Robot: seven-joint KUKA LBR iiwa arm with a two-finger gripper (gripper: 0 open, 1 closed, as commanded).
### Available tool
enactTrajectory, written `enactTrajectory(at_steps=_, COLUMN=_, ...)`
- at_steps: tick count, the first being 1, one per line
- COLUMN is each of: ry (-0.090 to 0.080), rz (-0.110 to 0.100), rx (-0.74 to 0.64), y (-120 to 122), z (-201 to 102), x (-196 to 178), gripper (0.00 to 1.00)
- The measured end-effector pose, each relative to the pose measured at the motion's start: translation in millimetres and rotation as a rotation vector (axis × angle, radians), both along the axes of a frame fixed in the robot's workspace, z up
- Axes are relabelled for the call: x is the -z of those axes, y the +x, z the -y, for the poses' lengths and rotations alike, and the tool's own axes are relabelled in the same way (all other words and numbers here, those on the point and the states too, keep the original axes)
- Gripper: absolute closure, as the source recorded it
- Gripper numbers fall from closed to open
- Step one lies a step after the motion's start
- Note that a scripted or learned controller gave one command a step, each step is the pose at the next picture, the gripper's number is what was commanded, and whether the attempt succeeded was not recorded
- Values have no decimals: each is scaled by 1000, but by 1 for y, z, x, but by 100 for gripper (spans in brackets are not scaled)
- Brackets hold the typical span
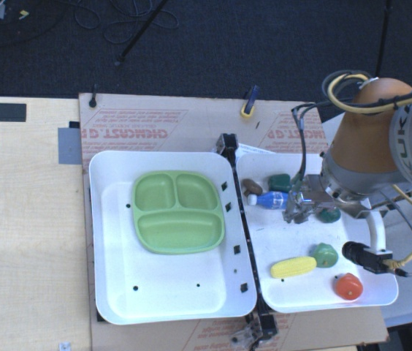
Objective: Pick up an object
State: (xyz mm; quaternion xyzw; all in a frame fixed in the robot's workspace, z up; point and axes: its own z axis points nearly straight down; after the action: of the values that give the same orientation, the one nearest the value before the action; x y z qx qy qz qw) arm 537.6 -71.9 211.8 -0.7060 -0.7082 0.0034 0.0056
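Where visible, end effector (pixel 298 212) beside blue bottle (pixel 269 200), opening unclear

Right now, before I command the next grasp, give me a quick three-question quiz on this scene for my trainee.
1. True or false: the green divided plate lies in the left bin.
2. Which sits nearest the right bin's front edge? A) blue bottle B) yellow corn C) brown object
3. Fill in: the gripper hovers beside the ___ bottle.

Key: 1 true; 2 B; 3 blue.
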Motion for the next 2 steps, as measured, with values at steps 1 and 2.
enactTrajectory(at_steps=1, ry=0, rz=3, rx=-1, y=-37, z=-31, x=-22, gripper=100)
enactTrajectory(at_steps=2, ry=-2, rz=1, rx=3, y=-33, z=-27, x=-10, gripper=100)
